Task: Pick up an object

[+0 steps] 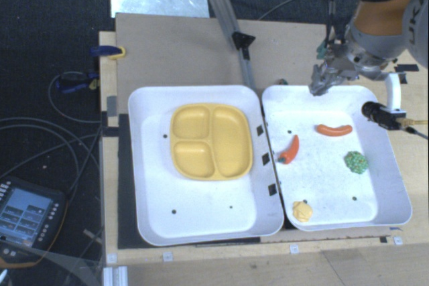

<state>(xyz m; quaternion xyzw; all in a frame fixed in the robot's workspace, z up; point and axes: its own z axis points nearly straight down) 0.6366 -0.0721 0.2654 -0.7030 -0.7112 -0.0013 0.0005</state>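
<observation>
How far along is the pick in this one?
Nothing looks done yet: the sausage, chili, green piece and yellow piece all lie in the right bin. In hand: the hand hangs over that bin's far edge, with nothing seen in it. Left: choose an object, descend, grasp and lift.

My pincer (322, 85) hangs over the right bin's (389, 211) far rim. Below, sausage (334, 130), pepper (289, 149), green lump (356, 162) and yellow lump (303, 211) lie well apart, bare floor between them.
</observation>
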